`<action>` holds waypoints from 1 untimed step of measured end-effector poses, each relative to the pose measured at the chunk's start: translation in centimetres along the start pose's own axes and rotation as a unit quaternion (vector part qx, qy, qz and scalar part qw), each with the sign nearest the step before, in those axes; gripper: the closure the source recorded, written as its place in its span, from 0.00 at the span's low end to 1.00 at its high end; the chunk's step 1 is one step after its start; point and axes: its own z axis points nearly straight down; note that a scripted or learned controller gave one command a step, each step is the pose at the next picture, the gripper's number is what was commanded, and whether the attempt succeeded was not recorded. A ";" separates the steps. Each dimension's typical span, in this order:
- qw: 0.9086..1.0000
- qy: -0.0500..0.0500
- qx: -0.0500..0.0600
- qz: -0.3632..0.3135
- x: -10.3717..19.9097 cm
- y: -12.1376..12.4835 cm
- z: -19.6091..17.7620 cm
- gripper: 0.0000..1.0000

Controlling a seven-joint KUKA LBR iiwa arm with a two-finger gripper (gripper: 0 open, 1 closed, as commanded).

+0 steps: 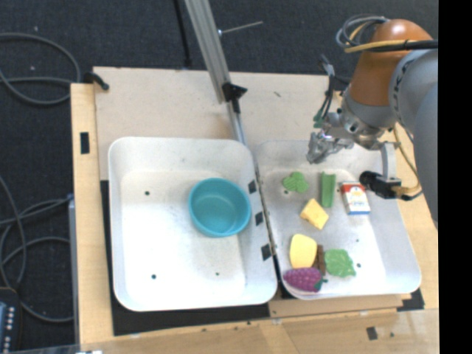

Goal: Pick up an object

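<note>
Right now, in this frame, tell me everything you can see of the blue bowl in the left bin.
The blue bowl is round, teal-blue and plastic-looking, with a smooth rim and a shallow hollow that holds nothing visible. It sits upright, mouth up, on the floor of the left bin, somewhat right of that bin's middle and short of the wall it shares with the right bin. Nothing touches it but the bin floor. The gripper is over the right bin's far edge, well away from it.

Glossy plastic blue bowl (219, 206) (matt white bins (140, 161))
</note>
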 end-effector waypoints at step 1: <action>1.000 0.000 0.000 -0.003 -0.1 0.2 -5.0 1.00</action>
